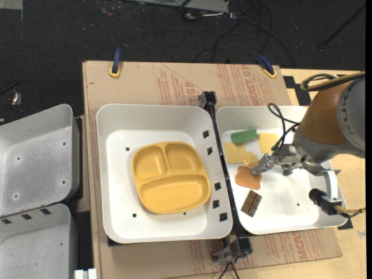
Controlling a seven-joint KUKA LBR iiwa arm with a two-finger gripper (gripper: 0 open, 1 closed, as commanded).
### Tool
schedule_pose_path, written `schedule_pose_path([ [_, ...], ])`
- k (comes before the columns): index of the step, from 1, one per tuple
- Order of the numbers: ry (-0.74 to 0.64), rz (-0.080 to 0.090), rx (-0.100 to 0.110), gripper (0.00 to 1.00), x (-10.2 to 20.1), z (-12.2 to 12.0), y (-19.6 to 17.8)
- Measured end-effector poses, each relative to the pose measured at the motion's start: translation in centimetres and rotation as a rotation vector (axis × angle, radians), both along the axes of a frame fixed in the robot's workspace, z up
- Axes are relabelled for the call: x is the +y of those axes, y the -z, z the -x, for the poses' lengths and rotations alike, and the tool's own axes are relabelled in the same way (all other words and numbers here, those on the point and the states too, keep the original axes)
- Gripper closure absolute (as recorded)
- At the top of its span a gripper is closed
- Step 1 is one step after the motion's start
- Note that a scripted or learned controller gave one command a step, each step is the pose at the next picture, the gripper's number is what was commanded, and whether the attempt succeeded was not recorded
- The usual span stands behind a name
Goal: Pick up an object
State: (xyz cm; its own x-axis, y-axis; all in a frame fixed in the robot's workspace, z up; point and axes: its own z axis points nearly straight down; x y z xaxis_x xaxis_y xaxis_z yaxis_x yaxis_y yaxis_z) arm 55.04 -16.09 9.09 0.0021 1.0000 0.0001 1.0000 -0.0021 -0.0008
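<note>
The right bin [290, 220] holds a green cylinder [244, 136], a pale yellow flat piece [234, 152] with another yellow piece [267, 141] beside it, an orange flat piece [249, 179] and a brown chocolate-bar piece [251, 203]. My gripper [266, 164] is low in that bin, just right of the orange piece and below the yellow pieces. Its tip reaches to the orange piece's upper edge. I see no object between its fingers.
A yellow divided plate [171, 177] lies in the left bin [116, 156]. A black divider [221, 167] runs between the two bins. The arm's body [331, 127] covers the right bin's upper right part. A grey metal tray [35, 156] sits at the far left.
</note>
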Motion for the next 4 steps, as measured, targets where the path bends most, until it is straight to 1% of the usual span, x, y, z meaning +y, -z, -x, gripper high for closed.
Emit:
schedule_pose_path([
  [1, 0.0, 0.0, -0.005, 1.0, 0.0, -0.1, -1.3],
  [2, -0.004, 0.002, -0.005, 1.0, -0.5, -0.7, -5.7],
  [3, -0.005, 0.001, -0.005, 1.0, 0.5, -0.7, -10.7],
  [4, -0.005, 0.002, -0.007, 1.0, 1.0, -0.1, -16.6],
])
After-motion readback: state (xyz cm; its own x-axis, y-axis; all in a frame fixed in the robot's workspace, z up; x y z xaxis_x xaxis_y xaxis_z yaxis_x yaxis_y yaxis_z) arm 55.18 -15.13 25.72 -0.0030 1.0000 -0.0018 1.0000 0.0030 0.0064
